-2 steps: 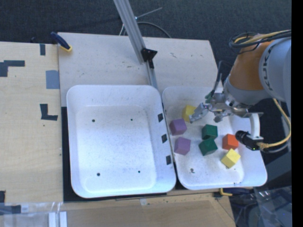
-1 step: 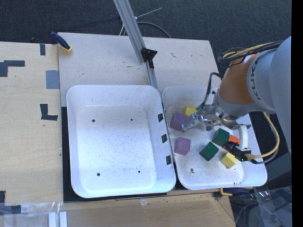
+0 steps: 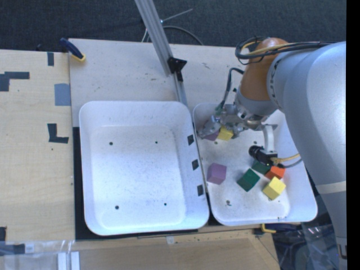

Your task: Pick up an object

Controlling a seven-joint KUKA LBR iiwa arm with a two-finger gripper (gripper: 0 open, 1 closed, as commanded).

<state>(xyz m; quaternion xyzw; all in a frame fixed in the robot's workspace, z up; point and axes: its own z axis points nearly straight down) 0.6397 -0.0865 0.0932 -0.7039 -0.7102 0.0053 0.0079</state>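
One grey arm enters from the right edge, its bulky link covering the right bin's far right side; the orange band sits above the wrist, and the wrist bends down and leftward into the upper left part of the right bin. The gripper sits low there, near the wall shared with the left bin. A yellow block shows at the fingertips, with a dull purple-grey shape just beside it on the left; the shape is blurred and partly under the gripper, so what it is cannot be told. The yellow block appears to lie between the fingers, tilted, but the finger outlines merge with the wrist hardware, so whether they are apart, together or clamped on it cannot be told. The block reads as roughly cubic, no clear long axis. Lower in the right bin: a purple cube alone near the left wall; a green cube to its right; close beside that a cluster of a dark green block, an orange block and a second yellow cube, touching or nearly so. A black cable end hangs from the wrist above the cluster. A metal pole crosses the bench diagonally above the left bin.
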